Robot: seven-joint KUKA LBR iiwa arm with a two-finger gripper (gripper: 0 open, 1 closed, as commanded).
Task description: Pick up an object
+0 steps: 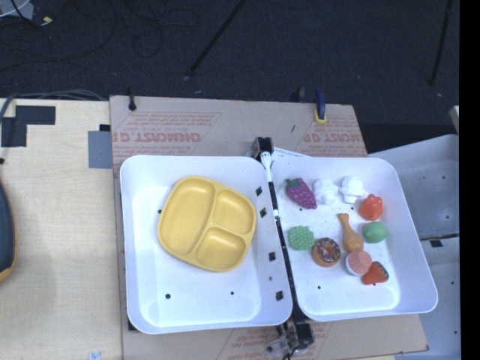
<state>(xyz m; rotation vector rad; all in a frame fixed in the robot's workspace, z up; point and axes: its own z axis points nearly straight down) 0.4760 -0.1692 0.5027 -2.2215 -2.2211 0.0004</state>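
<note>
- small plastic toy foods (327,251) cluster in the right shallow white bin (409,295), open floor along its near edge.
- yellow divided plastic plate (208,222) lies in the left white bin (142,291).
- hand state: cannot tell.

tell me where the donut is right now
The donut lies in the right bin, near its middle, between the green broccoli and the drumstick.

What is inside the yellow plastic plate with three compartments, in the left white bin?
The yellow three-compartment plastic plate shows bare yellow surface in all three compartments; no toy food lies in them. It rests in the left white bin. The bin floor beneath the plate is covered, so that cannot be seen.
</note>
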